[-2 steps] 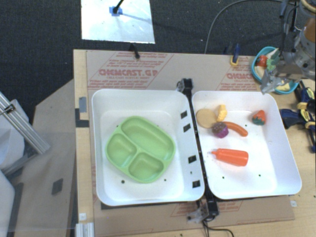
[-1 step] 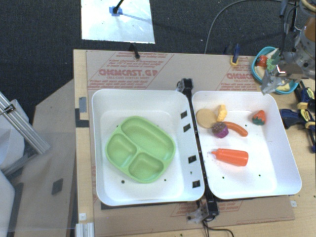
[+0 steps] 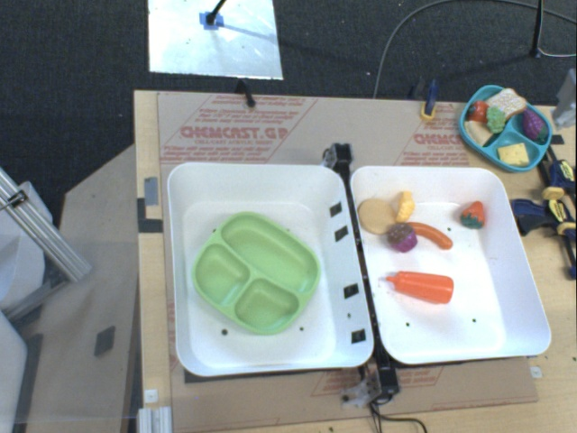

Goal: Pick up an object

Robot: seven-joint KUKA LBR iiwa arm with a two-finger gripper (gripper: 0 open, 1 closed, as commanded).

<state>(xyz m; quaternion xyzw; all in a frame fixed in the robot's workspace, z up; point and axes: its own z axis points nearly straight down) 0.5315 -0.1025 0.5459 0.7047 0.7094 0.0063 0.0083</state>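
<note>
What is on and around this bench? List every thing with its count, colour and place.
Bins: 2, white, side by side on the bench.
Divided plate: 1, green, in the left bin.
Carrot: 1, orange, middle of the right bin.
Sausage: 1, orange-red, right bin, beside the grapes.
Grapes: 1 bunch, purple, right bin.
Corn: 1, yellow, top of the right bin.
Cookie: 1, tan, right bin, top left corner.
Strawberry: 1, red, right bin, top right.
Blue plate: 1, holding toy food, bench top right.
Clamps: blue, bench's right edge; count unclear.
Metal sheet: 1, silver, on the floor behind.
</note>
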